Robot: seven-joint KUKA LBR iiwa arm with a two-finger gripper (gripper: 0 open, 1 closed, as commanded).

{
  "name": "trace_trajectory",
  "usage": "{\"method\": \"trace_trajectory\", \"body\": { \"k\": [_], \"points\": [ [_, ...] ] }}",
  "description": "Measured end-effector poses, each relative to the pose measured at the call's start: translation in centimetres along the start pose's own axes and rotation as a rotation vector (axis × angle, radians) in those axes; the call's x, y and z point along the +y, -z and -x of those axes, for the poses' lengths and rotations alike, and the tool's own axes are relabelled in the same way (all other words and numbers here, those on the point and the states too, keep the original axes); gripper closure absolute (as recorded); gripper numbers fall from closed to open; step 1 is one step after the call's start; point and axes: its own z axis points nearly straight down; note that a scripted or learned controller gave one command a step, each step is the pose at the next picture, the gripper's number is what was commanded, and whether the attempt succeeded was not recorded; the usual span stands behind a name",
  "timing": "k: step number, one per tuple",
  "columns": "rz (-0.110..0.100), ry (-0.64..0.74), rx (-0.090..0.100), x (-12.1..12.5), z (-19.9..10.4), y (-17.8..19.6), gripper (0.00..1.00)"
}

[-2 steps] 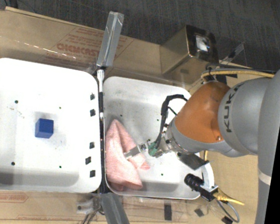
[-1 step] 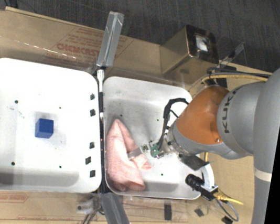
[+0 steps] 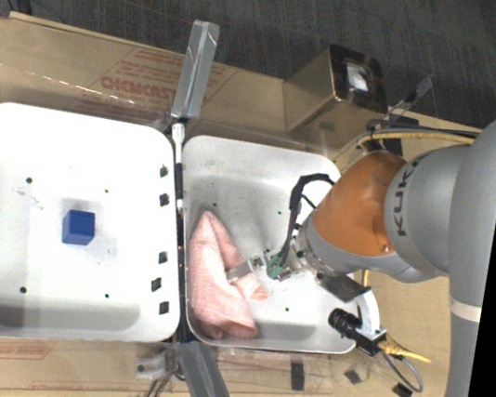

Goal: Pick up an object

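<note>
Currently you have the arm (image 3: pixel 414 221) reaching in from the right over the right bin (image 3: pixel 234 167), its orange band directly above the bin's right half. The gripper (image 3: pixel 259 275) sits low at the right edge of the pink cloth (image 3: pixel 216 277), which lies crumpled along the bin's left wall, running from mid-bin down to the near edge. Cloth appears bunched against the gripper tip, but you cannot tell from this angle how far the tool is open or whether it has hold of the fabric. A small blue cube (image 3: pixel 79 227) rests alone on the floor of the left bin (image 3: pixel 14 135), well apart from the arm.
</note>
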Motion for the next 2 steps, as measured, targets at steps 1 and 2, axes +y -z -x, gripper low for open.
{"method": "trace_trajectory", "body": {
  "k": [1,2],
  "points": [
    [0.0,0.006,0.001,0.1,-0.1,1.0,1.0],
    [-0.002,-0.145,-0.002,8.9,-2.0,9.6,1.0]
  ]
}}
